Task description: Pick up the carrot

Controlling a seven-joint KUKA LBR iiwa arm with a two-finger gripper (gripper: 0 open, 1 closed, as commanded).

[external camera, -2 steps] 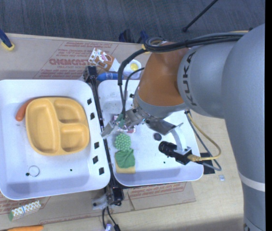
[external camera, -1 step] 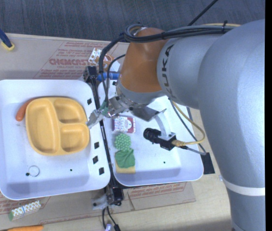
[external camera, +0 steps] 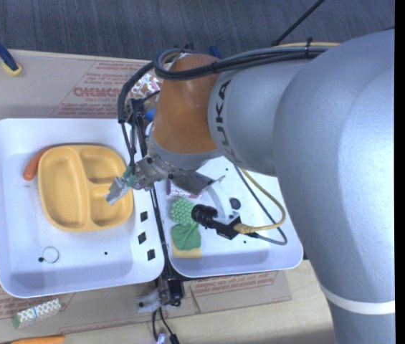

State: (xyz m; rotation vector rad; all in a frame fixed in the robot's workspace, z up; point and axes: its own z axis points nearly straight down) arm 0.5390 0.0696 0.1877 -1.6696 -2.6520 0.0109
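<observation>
Since the carrot (external camera: pixel 30 167) is tucked against the left rim of the yellow divided plate (external camera: pixel 80 185), in the left half of the frame, it is partly hidden, and only its orange end is seen between the plate and the wall of the left bin (external camera: pixel 80 274). The gripper (external camera: pixel 120 189) is held near the centre of the frame, over the plate's right edge and well apart from the carrot. Whether the claw is spread or pressed together cannot be told, and nothing is seen to be pinched in it. The pick is judged not yet begun, because the whole plate has to be crossed toward the left before a grasp can be tried. Little room for a grasp is judged to be left on the carrot's plate side.

Two white bins are counted, along with one carrot, one plate with what look like three compartments, and one small clear ring (external camera: pixel 49 254) at the lower left. In the right bin (external camera: pixel 259 253), two green pieces (external camera: pixel 182 211) are counted, set above one yellow sponge-like block (external camera: pixel 188 250).
</observation>
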